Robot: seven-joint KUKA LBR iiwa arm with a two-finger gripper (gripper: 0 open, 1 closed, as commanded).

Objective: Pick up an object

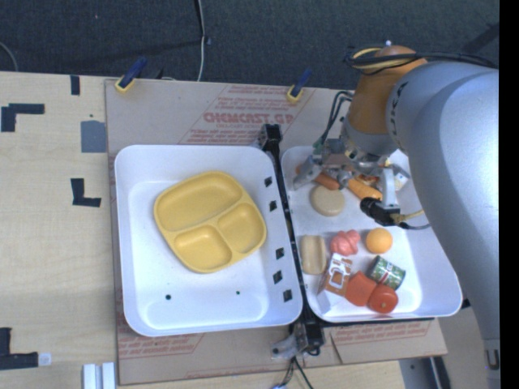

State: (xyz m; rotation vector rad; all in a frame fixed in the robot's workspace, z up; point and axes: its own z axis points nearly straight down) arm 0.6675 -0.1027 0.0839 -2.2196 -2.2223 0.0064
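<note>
Beige and round, the cookie-like piece (pixel 328 202) is lying at the far side of the right bin (pixel 438 286), and the end effector (pixel 345 173) is hovering just above it, so descending straight seems best, though its opening I cannot tell.

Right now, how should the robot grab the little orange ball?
Take the orange ball across its round middle, coming straight down from above. It is round, so any pair of sides works, but a green can sits just below and a pink piece to its left, so the top is probably freest.
</note>
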